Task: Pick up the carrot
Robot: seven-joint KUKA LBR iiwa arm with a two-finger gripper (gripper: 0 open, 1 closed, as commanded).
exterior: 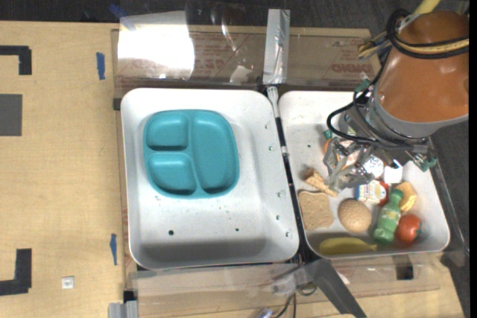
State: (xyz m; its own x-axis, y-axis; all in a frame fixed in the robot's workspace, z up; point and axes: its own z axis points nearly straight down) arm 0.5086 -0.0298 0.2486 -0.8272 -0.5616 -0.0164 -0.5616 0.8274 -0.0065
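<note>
The arm's orange band and grey wrist hang over the right bin (298, 112). Below them, my gripper (344, 166) is down among the food near the middle of that bin. A thin orange piece, apparently the carrot (329, 152), shows just at the gripper's left side. The metal parts hide most of it. I cannot tell whether the gripper is touching the carrot or merely beside it.
The right bin also holds a bread slice (316, 209), a cracker piece (317, 181), a brown round roll (355, 216), a yellow banana (346, 244), a green item (387, 220) and a red tomato (408, 230). A teal divided plate (191, 153) lies in the left bin (141, 227).
</note>
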